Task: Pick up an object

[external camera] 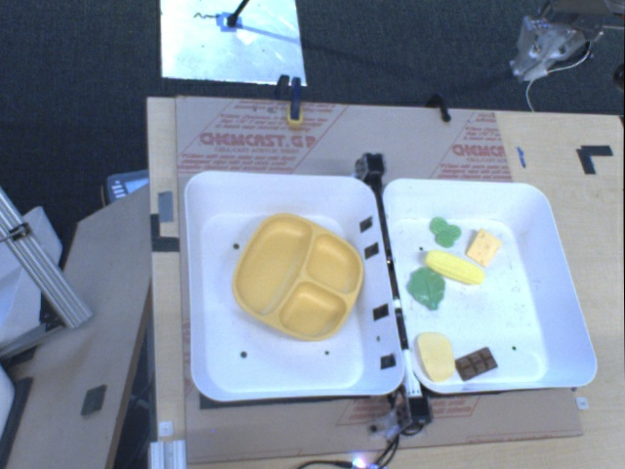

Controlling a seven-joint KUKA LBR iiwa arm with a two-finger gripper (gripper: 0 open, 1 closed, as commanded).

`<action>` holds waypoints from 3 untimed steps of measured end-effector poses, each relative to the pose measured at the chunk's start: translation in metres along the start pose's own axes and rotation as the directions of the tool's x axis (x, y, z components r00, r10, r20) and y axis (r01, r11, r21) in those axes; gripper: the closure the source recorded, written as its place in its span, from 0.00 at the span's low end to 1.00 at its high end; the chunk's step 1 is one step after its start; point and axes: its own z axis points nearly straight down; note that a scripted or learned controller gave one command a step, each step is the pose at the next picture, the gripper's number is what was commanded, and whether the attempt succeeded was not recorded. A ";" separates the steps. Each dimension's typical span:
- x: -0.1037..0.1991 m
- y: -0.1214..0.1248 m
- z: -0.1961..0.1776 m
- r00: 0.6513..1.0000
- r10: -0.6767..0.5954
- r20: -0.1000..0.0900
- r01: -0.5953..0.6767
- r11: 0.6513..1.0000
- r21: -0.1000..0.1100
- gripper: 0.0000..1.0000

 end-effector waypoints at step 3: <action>-0.052 0.000 -0.047 1.000 -0.004 0.000 0.004 1.000 -0.009 1.00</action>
